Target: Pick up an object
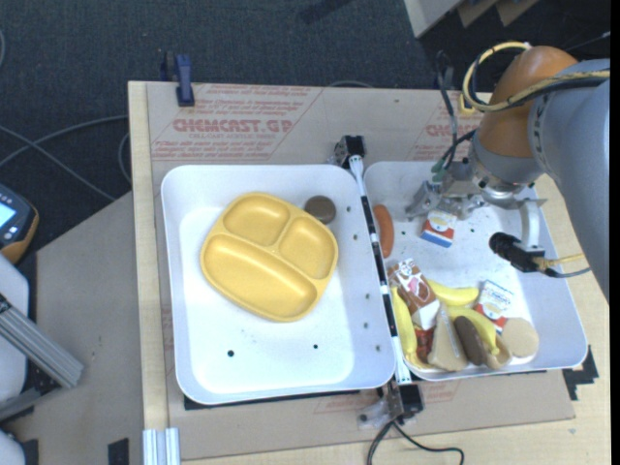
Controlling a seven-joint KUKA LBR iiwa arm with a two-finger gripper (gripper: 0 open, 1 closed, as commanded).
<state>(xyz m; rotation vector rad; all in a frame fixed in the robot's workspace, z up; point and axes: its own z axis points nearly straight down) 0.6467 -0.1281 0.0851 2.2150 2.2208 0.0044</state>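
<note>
Carton (439,231) lies in right bin (557,342), just below gripper (441,200); grip state cannot be told. Yellow tray (269,255) occupies left bin (189,289).

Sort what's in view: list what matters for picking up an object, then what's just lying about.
For the job:
gripper, over the right bin
small carton just below it
hot dog
banana
the other toy foods piled at the bin's near end

Lying about:
yellow divided plate in the left bin
brown round piece beside it
blue clamp
</note>
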